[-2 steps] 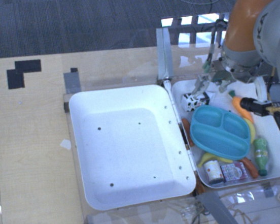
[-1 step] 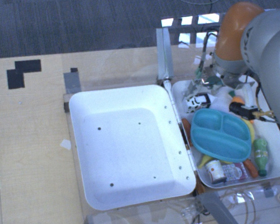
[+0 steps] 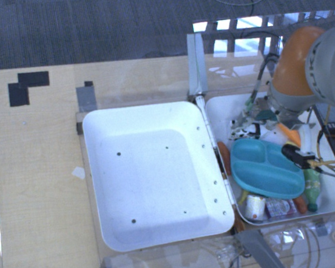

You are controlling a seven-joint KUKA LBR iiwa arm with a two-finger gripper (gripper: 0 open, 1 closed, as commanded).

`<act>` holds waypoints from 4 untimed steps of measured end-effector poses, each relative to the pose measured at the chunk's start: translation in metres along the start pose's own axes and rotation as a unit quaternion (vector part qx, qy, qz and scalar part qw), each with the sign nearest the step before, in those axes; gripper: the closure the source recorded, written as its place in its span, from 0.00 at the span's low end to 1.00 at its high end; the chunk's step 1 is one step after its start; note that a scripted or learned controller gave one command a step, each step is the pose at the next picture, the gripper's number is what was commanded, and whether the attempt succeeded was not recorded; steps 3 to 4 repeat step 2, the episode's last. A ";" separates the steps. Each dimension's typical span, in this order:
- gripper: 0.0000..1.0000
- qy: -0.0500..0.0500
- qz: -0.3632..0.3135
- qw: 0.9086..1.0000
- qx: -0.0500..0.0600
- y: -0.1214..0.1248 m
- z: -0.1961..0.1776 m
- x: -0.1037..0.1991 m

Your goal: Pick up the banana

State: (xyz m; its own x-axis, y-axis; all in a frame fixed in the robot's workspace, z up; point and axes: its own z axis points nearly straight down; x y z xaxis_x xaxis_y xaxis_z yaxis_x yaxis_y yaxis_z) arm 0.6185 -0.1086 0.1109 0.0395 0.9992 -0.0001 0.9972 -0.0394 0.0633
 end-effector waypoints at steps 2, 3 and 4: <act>0.00 -0.001 0.030 0.999 0.016 0.057 -0.004 0.035; 0.00 -0.001 0.030 0.999 0.016 0.057 -0.004 0.035; 0.00 -0.001 0.030 0.999 0.016 0.057 -0.004 0.035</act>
